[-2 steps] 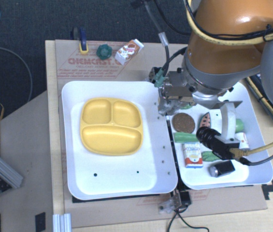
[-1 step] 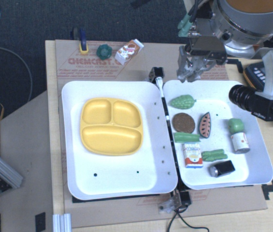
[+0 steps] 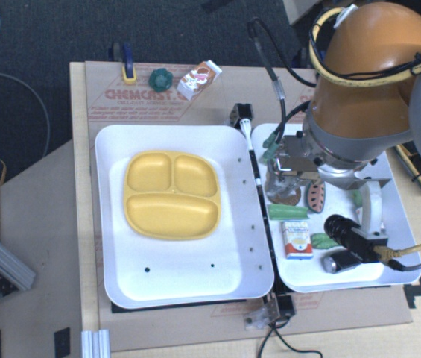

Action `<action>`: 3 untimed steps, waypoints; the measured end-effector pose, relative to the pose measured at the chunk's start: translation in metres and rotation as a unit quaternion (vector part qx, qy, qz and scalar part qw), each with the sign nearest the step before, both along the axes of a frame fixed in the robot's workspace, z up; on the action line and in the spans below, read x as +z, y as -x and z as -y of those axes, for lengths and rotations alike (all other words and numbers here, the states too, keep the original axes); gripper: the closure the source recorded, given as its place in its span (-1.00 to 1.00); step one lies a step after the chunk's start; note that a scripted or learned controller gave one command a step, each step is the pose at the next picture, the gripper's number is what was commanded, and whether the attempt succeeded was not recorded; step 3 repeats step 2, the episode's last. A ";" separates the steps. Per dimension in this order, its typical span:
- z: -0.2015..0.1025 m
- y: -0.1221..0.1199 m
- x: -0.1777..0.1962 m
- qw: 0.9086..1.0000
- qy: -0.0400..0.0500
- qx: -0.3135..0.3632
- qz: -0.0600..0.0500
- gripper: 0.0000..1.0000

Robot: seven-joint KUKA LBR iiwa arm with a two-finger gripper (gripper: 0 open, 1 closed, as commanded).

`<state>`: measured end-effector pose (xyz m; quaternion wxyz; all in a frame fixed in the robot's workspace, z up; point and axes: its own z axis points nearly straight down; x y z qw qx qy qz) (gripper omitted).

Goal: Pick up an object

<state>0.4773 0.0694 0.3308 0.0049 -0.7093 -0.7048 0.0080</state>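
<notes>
Low in the right bin (image 3: pixel 400 200), the end effector (image 3: pixel 285 189) hangs just beside the divider between the bins, directly over a brown lump (image 3: pixel 288 196); whether it is released or clenched I cannot tell, since the wrist hides it. That lump looks like the likely target. Just beside it lie a watermelon slice (image 3: pixel 315 197), a green stick (image 3: pixel 287 212) and a small carton (image 3: pixel 297 239), crowded enough to foul a grasp. Across the divider, the left bin (image 3: pixel 113 222) carries a yellow tray (image 3: pixel 171 195).
</notes>
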 end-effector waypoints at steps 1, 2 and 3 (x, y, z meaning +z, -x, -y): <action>0.014 -0.002 0.066 1.000 -0.002 0.003 0.012 1.00; 0.010 -0.001 0.009 1.000 -0.002 0.003 0.005 1.00; 0.010 -0.001 0.009 1.000 -0.002 0.003 0.005 1.00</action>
